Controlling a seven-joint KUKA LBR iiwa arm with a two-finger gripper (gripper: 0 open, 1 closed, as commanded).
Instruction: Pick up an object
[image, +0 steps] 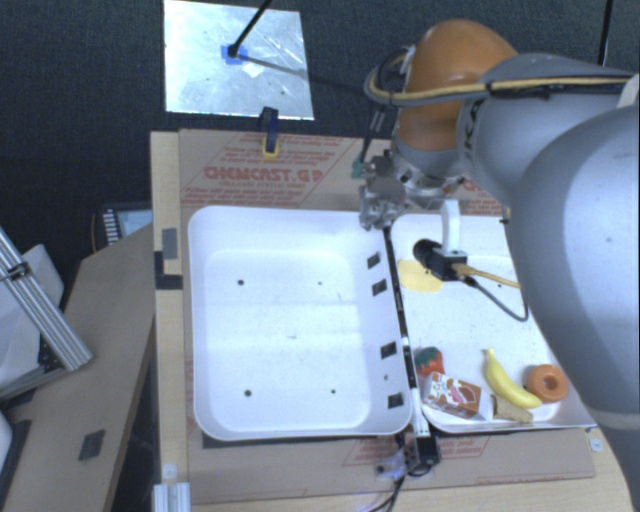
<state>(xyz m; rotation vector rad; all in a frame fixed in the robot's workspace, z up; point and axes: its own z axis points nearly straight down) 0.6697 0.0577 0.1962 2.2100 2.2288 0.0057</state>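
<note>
The grey arm fills the right side and hides much of the right bin. Its gripper hangs at the far end of the divide between the bins, over the left bin; I cannot tell how the fingers are set. In the right bin's near corner lie a banana, an orange ring, a red packet and a small red-and-green thing, too blurred to name. A yellow disc lies farther back, partly under a black part
</note>
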